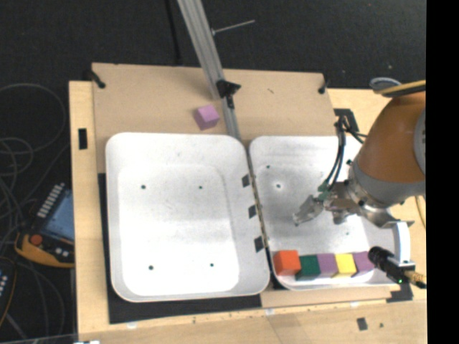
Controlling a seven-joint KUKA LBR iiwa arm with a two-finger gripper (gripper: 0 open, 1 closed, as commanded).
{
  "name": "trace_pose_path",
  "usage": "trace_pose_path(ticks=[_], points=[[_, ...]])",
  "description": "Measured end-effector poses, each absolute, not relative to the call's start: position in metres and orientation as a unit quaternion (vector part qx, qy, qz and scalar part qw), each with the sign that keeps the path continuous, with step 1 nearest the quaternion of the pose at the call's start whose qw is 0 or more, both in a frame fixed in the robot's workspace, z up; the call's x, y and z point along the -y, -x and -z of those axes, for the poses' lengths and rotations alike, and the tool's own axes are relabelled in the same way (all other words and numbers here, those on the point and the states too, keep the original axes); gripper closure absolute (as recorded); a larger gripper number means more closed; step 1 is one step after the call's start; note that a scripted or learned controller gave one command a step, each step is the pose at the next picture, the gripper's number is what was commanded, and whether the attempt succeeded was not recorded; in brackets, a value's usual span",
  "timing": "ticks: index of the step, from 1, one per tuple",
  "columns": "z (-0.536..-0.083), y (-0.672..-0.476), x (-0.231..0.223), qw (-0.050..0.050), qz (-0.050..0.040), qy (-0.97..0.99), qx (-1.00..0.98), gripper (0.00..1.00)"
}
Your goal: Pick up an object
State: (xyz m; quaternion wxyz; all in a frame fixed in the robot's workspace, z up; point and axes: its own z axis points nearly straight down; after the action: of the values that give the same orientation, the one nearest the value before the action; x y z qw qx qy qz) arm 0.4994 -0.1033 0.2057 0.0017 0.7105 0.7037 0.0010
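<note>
Along the front wall of the right bin [287, 156] sits a row of small blocks: orange [287, 261], green [309, 266], light purple [327, 264], yellow [346, 264] and a purple one [362, 261] at the right end. My gripper [307, 211] hangs over the middle of the right bin, a little behind the row and apart from it. Its fingers point left and down, and nothing shows between them. A further purple block [207, 117] lies on the bench behind the left bin.
The left bin [179, 213] lies beside the right one, joined by black clips. A slanted metal rail [204, 41] rises from the bench behind the bins. Cables and a handheld pendant [46, 228] lie left of the bench.
</note>
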Motion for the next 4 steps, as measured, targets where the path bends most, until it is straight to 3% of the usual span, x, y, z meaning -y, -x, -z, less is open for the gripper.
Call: trace_pose_path(ticks=[1,2,3,4], points=[[-0.399,-0.485,0.145,0.005,-0.0024,-0.706,-0.708,0.0],[-0.406,-0.485,0.144,0.004,-0.0003,-0.702,-0.712,1.0],[-0.308,-0.488,0.077,-0.003,0.0015,-0.705,-0.709,1.0],[-0.307,-0.502,0.018,0.0,-0.0006,-0.705,-0.71,1.0]])
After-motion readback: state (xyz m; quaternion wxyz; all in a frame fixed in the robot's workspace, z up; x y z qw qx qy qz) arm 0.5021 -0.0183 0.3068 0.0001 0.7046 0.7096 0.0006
